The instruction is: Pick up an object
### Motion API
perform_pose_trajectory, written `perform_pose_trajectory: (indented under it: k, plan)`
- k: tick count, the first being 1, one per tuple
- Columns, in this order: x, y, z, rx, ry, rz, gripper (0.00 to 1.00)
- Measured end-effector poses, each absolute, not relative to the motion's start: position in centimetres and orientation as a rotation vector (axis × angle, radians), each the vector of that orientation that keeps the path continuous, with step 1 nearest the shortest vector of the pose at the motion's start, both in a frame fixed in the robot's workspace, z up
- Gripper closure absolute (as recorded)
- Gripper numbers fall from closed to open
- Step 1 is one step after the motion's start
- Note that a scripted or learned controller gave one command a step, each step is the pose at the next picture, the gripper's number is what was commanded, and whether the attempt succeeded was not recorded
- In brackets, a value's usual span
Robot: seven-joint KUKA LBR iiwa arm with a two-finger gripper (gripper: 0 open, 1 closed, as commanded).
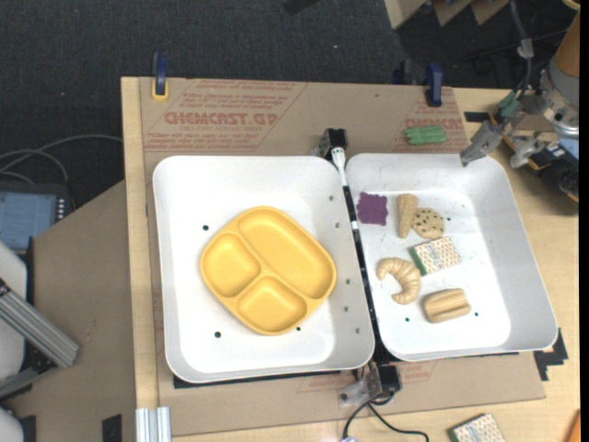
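**Toy food in the right bin, gripper parked up at its far corner**

Camera view, everything placed relative to the right-hand shallow white plastic bin (525, 274). Inside it there's a small pile of toy food: a purple square block (373, 208) near its left wall, a tan cone-shaped piece (406, 215) just beside that, a round chocolate-chip cookie (427, 222) touching or nearly touching the cone, a green-edged checkered cracker packet (435, 255) in the middle, a curved golden croissant (400, 278) just left of the packet, and a brown bread-roll shape (446, 306) nearer the bin's front edge. All of them lie flat on the bin floor, none lifted.

The two-finger metal gripper (504, 139) hangs over the bin's far right corner, above the rim. Two grey prongs splay out with a clear gap between them, so it looks spread open, with nothing between the fingers and no contact with any of the food.

Left of that bin sits the second white bin (175, 274), holding a yellow three-compartment plastic plate (267, 270). Both bins rest on a brown cardboard-covered board (230, 118) with red printing. A small green object (425, 135) lies on the board just beyond the right bin's far edge. Dark carpet (184, 17) lies beyond the board.
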State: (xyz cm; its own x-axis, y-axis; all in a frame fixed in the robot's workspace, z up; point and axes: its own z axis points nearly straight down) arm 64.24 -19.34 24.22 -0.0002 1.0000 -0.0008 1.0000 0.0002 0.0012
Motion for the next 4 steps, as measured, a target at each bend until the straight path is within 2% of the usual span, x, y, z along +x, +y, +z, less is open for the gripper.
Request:
perform_pose_trajectory:
  k: [1, 2, 3, 4]
  plan:
    - [65.0, -15.2, 10.8, 2.218, 2.224, 0.002, 0.00]
    - [62.9, -18.7, 8.5, 2.224, 2.222, -0.002, 0.00]
    - [66.8, -14.6, 8.5, 2.216, 2.221, 0.004, 0.00]
    - [60.0, -16.1, 8.5, 2.225, 2.224, -0.003, 0.00]
